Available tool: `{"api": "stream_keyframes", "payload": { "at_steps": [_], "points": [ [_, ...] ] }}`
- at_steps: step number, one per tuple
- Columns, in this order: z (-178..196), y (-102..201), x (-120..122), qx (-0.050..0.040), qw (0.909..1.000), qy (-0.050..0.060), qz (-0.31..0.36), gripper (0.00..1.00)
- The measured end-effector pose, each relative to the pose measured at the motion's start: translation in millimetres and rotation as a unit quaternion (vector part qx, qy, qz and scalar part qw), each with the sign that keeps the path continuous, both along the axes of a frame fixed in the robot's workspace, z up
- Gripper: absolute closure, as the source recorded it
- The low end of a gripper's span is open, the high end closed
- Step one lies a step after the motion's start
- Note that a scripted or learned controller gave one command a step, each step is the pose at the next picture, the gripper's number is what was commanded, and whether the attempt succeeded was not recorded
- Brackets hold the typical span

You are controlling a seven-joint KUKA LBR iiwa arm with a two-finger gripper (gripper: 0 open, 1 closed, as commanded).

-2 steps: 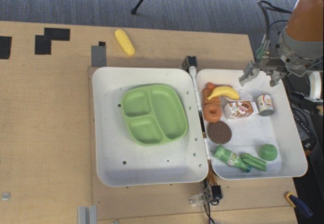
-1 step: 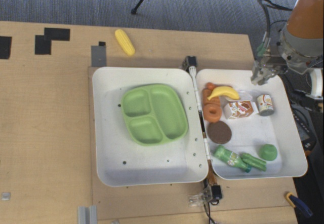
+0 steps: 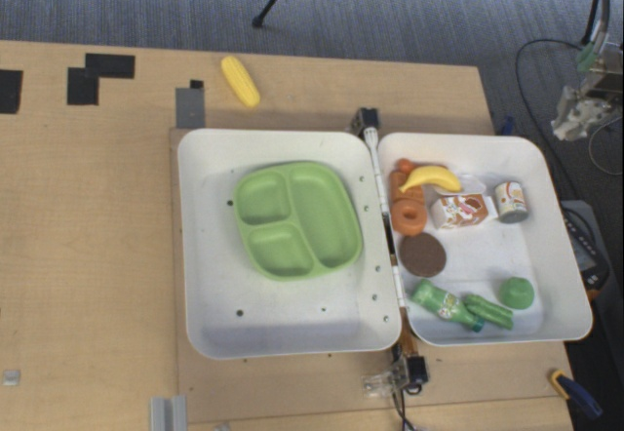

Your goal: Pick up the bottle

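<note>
Bottle [image 3: 446, 303] partly under green toy [image 3: 489, 311]

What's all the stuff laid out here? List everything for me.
bins: two, white, side by side on the bench
divided plate: one, light green, left bin
bottle: one, green, lying near the front of the right bin
banana: one, yellow, back of right bin
doughnut: one, orange, right bin near the divider
round disc: one, dark brown, right bin
can: one, white label, right bin
green ball: one, right bin
corn cob: one, yellow, on the bench behind the bins
gripper: one, grey, right edge, away from the bins
</note>
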State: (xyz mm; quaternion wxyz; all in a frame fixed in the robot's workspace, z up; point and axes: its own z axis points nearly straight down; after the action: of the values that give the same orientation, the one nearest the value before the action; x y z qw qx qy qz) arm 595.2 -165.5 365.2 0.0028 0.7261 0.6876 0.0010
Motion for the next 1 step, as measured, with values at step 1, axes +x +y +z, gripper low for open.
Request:
{"api": "stream_keyframes", "payload": {
  "at_steps": [1],
  "points": [
    [-68.6, 50.2, -1.4, 0.0008, 0.9964, 0.002, 0.085, 1.00]
  ]
}}
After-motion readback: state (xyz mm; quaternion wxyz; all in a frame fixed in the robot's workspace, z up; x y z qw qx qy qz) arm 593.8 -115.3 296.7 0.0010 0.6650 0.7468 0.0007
